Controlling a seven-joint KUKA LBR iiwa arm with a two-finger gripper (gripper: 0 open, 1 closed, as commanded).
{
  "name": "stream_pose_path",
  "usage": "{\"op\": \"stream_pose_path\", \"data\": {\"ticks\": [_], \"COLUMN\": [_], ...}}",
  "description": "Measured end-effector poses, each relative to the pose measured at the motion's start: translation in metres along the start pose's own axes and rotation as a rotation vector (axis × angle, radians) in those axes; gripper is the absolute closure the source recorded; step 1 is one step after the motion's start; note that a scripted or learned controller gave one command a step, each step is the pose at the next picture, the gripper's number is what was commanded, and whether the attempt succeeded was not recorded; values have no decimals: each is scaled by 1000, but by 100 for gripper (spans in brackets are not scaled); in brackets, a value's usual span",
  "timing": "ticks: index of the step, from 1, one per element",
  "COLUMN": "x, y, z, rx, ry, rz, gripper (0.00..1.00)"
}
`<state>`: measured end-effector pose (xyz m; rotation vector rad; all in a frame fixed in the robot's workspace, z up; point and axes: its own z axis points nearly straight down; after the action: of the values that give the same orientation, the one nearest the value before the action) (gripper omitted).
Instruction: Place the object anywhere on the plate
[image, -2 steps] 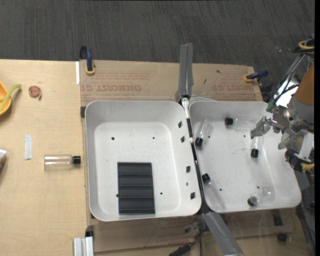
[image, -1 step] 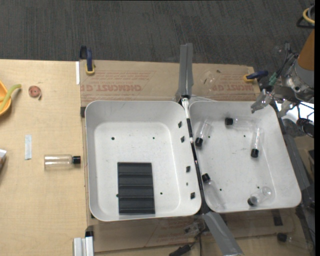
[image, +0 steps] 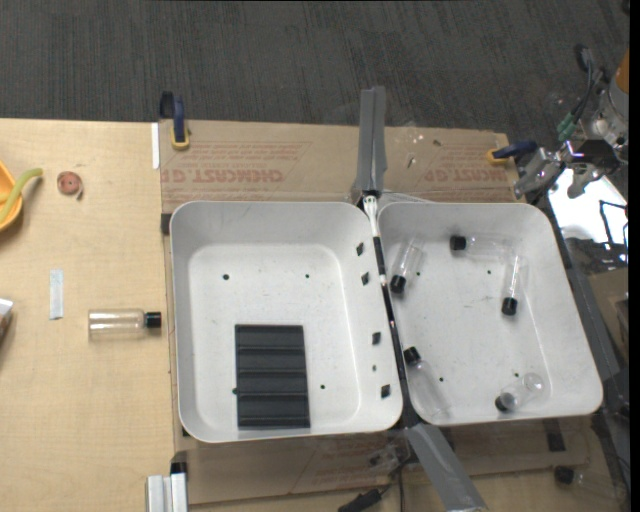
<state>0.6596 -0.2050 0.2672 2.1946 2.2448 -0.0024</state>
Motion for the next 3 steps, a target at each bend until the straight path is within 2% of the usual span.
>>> {"op": "stream_pose_path", "data": {"ticks": [1, 2, 3], "x": [-17, -15, 25], "y": [-50, -100, -54], "z": [-66, -135, -173], "rx": [1, 2, 3], "ry": [1, 1, 0], "rz": [3, 159, 352], "gripper": [0, 0, 0]}}
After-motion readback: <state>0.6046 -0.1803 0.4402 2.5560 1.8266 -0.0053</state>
